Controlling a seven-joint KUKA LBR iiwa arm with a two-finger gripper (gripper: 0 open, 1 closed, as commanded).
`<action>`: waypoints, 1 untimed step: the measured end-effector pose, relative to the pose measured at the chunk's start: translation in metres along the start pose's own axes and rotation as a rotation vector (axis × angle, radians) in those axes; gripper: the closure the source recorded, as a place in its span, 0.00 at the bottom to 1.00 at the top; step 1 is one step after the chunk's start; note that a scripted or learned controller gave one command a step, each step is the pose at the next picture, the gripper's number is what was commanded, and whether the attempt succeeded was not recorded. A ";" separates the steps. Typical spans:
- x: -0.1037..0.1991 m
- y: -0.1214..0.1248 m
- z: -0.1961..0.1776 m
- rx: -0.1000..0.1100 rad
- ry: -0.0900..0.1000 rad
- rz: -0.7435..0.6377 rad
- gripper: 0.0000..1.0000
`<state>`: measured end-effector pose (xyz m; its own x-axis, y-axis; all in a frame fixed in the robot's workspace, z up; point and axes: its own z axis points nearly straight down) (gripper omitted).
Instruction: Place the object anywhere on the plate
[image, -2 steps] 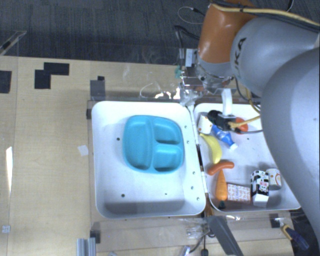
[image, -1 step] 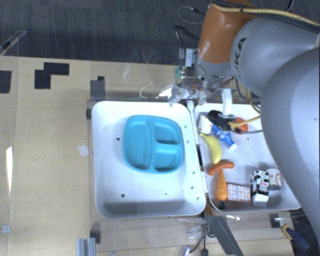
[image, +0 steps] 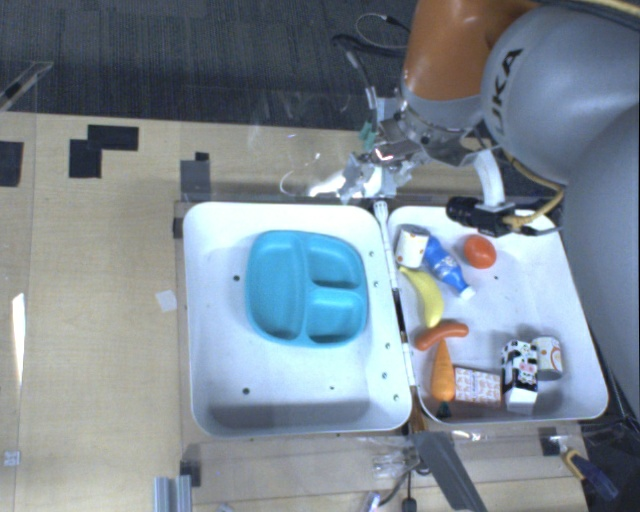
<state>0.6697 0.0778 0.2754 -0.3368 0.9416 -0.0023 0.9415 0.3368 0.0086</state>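
The left bin (image: 215, 400), smooth white plastic, holds a glossy blue plate (image: 305, 287) with rounded compartments. The right bin (image: 585, 390) holds the loose objects: a small white cup (image: 411, 244), a curved yellow banana (image: 427, 295), a blue bottle (image: 446, 268), an orange ball (image: 480, 251), a sausage (image: 441, 334), a carrot (image: 441, 372), a brown box (image: 477, 385) and a cow-patterned carton (image: 520, 370). The gripper (image: 372, 172) hangs at the far edge between the bins, apart from every object; whether it is clenched I cannot tell.
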 end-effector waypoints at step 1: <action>0.001 0.002 -0.012 -0.006 -0.002 -0.006 1.00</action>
<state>0.6710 0.0792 0.2874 -0.3424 0.9395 -0.0047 0.9394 0.3425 0.0150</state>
